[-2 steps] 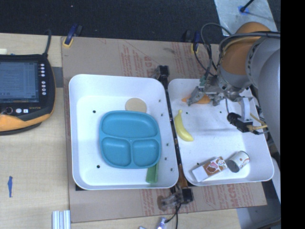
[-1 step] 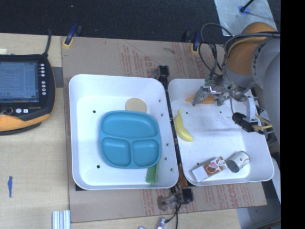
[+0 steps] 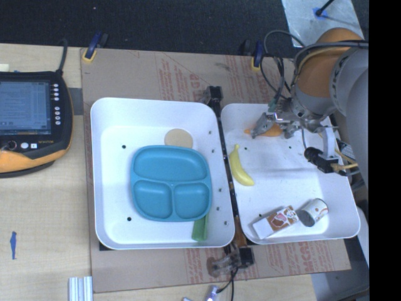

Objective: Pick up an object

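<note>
Arm down over the carrot, nothing lifted yet

Gripper [image 3: 280,123] sits low at the orange carrot [image 3: 262,129] in the right bin [image 3: 351,231]; can't tell how its jaws stand. The lift remains, I'd say.

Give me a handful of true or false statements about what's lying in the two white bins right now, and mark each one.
1. The blue divided plastic plate lies in the left white bin. True.
2. The yellow banana lies on the blue plate. False: it lies in the right white bin, near the edge shared with the left bin.
3. A round tan disc sits just beyond the plate's far edge. True.
4. The brown and white carton stands upright in the left bin. False: it lies flat in the right bin, near its front edge.
5. The gripper is over the far part of the right bin, by a small orange object. True.
</note>
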`<action>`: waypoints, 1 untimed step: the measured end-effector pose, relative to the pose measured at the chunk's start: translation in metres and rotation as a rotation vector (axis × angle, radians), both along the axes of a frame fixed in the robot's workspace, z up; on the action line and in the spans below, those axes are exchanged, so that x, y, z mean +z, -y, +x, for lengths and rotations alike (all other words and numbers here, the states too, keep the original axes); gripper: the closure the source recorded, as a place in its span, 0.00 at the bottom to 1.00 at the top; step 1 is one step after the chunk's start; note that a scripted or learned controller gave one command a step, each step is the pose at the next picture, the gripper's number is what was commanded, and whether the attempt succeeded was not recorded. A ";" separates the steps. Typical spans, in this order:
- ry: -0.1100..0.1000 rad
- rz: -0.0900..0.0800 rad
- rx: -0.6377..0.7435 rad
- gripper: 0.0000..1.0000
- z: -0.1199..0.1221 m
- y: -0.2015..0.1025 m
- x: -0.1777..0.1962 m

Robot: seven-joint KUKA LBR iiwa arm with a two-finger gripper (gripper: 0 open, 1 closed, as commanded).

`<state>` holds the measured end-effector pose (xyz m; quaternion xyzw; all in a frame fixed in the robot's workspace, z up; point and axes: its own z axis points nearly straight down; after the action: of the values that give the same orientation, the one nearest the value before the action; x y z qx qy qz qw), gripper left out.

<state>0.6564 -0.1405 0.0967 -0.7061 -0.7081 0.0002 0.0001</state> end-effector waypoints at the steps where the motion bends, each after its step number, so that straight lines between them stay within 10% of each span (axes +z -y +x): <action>1: -0.001 0.000 0.000 0.00 0.000 0.004 -0.004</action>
<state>0.6565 -0.1447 0.0924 -0.7062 -0.7080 0.0004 0.0006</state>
